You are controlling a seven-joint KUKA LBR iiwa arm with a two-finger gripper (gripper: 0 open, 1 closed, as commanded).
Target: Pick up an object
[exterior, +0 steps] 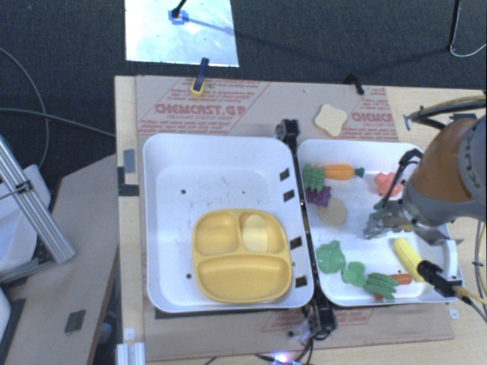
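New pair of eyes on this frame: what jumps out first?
The yellow tray, big and bright, sits in the front of the left bin. Next, the arm reaching in from the right, its hand low over the middle of the right bin, among toy food: a carrot at the back, corn and green pieces at the front. A bread slice lies outside, behind the right bin.

yellow divided plate (242,254) seen lying in left white bin (175,166). toast-shaped piece (331,119) placed on cardboard sheet (251,109) behind bins. blue-and-yellow clamp (200,77) seen at cardboard's far edge. shiny square sheet (183,20) laid on dark carpet (61,44).
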